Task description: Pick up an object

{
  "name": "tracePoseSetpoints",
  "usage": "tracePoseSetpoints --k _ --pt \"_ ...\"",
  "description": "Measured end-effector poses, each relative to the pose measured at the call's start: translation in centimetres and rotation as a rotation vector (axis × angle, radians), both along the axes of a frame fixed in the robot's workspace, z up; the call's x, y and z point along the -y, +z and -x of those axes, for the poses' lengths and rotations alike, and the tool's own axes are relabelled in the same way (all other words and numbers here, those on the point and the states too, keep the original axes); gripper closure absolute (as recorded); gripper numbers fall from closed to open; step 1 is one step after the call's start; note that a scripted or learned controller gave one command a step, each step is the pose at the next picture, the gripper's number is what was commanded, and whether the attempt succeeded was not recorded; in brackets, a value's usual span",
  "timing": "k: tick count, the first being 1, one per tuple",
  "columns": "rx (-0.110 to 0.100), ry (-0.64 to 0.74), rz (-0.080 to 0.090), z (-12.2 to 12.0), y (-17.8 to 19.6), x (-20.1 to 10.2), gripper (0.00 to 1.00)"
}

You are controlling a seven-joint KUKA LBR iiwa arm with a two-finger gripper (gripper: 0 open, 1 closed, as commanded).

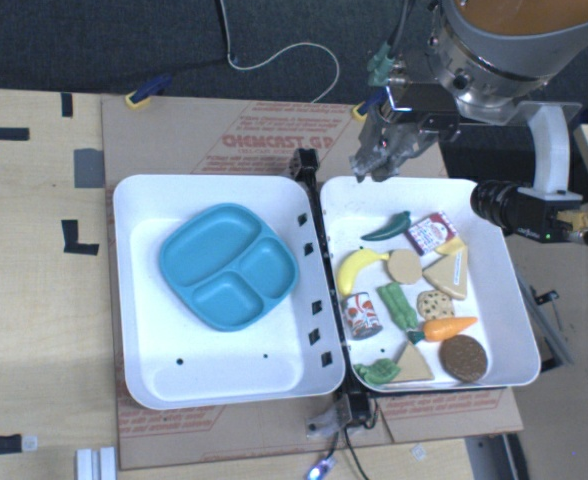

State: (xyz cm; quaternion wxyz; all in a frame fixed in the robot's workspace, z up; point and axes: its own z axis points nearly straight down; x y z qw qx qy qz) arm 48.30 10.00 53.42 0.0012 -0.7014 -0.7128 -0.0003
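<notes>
My gripper (377, 164) hangs above the far left corner of the right bin (504, 268), with nothing visibly in it. Toy food lies in that bin. A dark green pepper (386, 228) is the piece closest below the gripper, with a red packet (430, 233) to its right. Further forward lie a yellow banana (358, 266), a tan round biscuit (405, 266), a cheese wedge (453, 269), a green bean pod (398, 305), a small can (362, 315), a speckled cookie (434, 303) and an orange carrot (448, 328).
A blue divided plate (229, 265) lies in the left bin (139, 298). A brown round cookie (464, 358), a sandwich triangle (414, 364) and a green leaf (377, 372) sit at the right bin's near edge. Black clips run along the divider (319, 268) between the bins.
</notes>
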Motion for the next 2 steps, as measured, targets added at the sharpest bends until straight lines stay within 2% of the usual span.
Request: tracePoseSetpoints --k 1,2 --pt "0.000 -0.012 0.002 -0.1 1.1 0.7 1.00" --pt "-0.003 -0.011 0.003 0.0 -1.4 -3.9 1.00"
